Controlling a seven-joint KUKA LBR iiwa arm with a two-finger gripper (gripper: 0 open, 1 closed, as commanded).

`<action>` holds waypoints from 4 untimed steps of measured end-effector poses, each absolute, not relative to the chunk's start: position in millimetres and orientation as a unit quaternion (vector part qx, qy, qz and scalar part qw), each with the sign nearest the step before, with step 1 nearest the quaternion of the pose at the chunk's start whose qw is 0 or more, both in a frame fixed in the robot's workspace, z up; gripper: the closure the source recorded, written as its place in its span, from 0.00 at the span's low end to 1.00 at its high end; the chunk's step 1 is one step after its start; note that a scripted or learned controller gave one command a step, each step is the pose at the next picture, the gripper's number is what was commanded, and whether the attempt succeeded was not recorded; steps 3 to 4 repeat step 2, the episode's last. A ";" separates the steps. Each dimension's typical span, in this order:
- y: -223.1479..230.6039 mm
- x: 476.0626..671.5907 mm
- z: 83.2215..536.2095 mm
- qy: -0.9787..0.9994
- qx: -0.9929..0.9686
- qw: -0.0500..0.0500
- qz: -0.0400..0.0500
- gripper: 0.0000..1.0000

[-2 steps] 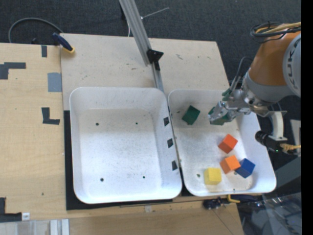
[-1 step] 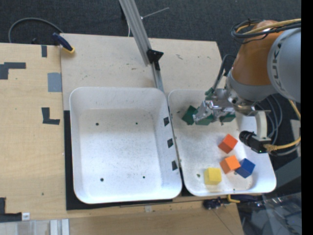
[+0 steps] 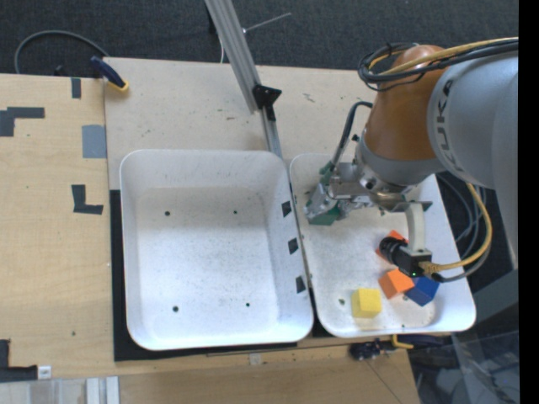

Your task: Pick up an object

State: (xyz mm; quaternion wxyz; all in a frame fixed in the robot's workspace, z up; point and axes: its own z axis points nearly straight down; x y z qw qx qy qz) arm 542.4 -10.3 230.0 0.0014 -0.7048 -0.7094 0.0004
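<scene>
Camera view: tool (image 3: 322, 209) grips a green object (image 3: 325, 215) over the right bin (image 3: 455, 310).

Robotics lab: KUKA arm (image 3: 446, 108), taped plywood bench (image 3: 50, 225), two white bins (image 3: 135, 175), cables.

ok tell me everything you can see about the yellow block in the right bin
The yellow block is a small cube-like piece, plain matte yellow, with a lighter top face and darker sides. It sits flat on the floor of the right bin, near its front edge. Nothing touches it: the orange block lies just off to its right, with a gap between them. The gripper is well away, further back in the bin.
</scene>
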 end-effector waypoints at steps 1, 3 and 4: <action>47.2 539.6 239.5 -0.710 -0.704 0.001 0.000 1.00; 99.7 532.0 245.1 -0.710 -0.704 0.002 0.001 1.00; 99.7 532.0 245.1 -0.710 -0.704 0.002 0.001 1.00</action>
